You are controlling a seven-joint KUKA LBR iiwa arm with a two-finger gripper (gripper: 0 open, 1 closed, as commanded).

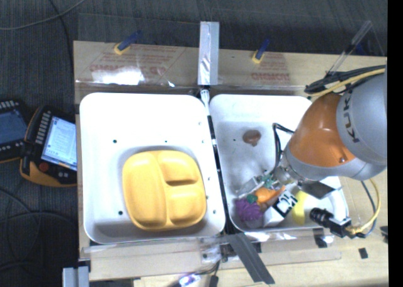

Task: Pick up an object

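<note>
1. Purple and orange are crowding the near corner of the right bin, where a purple toy, an orange carrot-like piece and a yellow object are lying heaped together, touching or nearly so. The pile is probably sitting there because the bin's near wall is stopping loose items from sliding further.

2. Hanging just above that heap, the gripper is reaching in from the right under the arm's orange band. Whether its claw is wide, narrow or closed on anything cannot be told, since the wrist is hiding it.

3. The carrot-like piece, the likeliest target by position, is lying just beside the claw with its long axis running diagonally, green end pointing up and to the left, orange end down toward the yellow object.

4. Resting flat in the left bin, well apart from the arm, a yellow divided tray is sitting with its compartments facing up.

5. Farther back in the right bin, a small brown object is lying alone on the floor.

6. Judging from this, the pick is not yet secured.
</note>
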